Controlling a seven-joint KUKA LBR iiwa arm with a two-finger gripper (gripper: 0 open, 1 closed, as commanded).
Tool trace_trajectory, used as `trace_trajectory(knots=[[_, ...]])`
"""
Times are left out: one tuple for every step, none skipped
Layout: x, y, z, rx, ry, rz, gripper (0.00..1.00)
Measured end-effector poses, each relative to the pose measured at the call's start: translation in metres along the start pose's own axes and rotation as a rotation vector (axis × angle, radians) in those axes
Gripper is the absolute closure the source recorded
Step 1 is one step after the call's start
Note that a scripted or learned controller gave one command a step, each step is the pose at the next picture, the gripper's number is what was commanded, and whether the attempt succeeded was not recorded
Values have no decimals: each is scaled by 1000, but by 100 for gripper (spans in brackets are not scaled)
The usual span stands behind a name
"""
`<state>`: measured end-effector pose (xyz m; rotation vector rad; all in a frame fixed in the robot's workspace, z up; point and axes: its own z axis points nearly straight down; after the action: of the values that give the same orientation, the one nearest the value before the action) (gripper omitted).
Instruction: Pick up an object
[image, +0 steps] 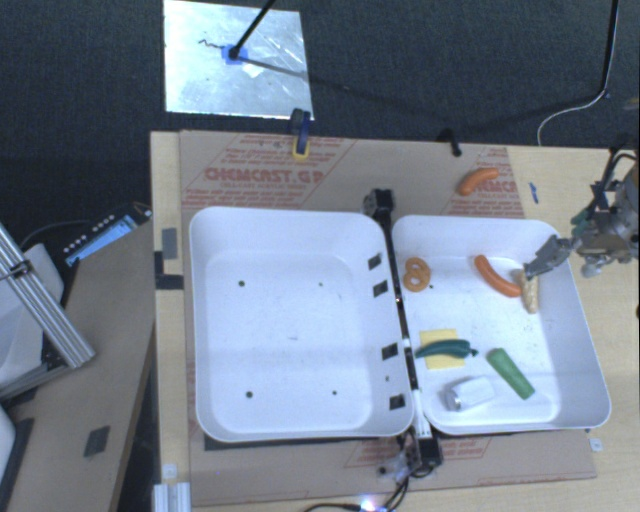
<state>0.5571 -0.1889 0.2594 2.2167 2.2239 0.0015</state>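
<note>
The right bin (590, 375) holds several small things: an orange pretzel (415, 273), an orange sausage (494, 275), a short tan piece (528, 293), a yellow square (434, 340) with a dark green pod (446, 349) lying across it, a green cucumber (510, 371) and a white can (470, 392) on its side. My gripper (541, 262) reaches in from the right over this bin's far right part. Its tip is just above the tan piece and beside the sausage's right end. Whether it touches either is unclear.
The left bin (205, 300) sits beside it, with black clips (380, 289) along the shared edge. A second orange sausage (478, 180) lies outside on the cardboard behind the right bin. A blue and yellow clamp (300, 133) stands at the back.
</note>
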Motion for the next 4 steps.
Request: trace_trajectory(knots=[[166, -12, -46, -5, 5, -17, 0], [156, -12, -54, -4, 1, -3, 100], [190, 20, -216, -17, 1, -5, 100], [255, -19, -124, 8, 2, -6, 100]])
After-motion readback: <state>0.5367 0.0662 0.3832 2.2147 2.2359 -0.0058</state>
